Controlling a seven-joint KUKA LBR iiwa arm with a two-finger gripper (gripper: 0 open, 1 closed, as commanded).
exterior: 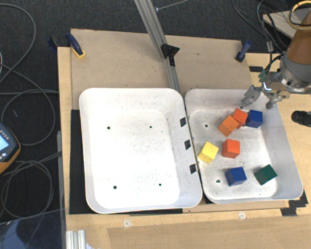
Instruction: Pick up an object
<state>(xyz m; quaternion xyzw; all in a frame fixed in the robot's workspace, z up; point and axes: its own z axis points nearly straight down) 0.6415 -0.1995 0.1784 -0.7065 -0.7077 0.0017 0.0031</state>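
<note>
Over at the right of the frame, the gripper (260, 97) hangs above the far end of the right bin (285, 154), fingers spread with nothing between them. Just below it sit a blue cube (254, 119) and two orange cubes (233, 122) bunched together. Lower down lie a yellow cube (208, 152), another orange cube (230, 148), a second blue cube (236, 176) and a green cube (265, 174).

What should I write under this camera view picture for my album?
Robot gripper with open fingers hovers over seven colourful blocks in the right bin.
</note>
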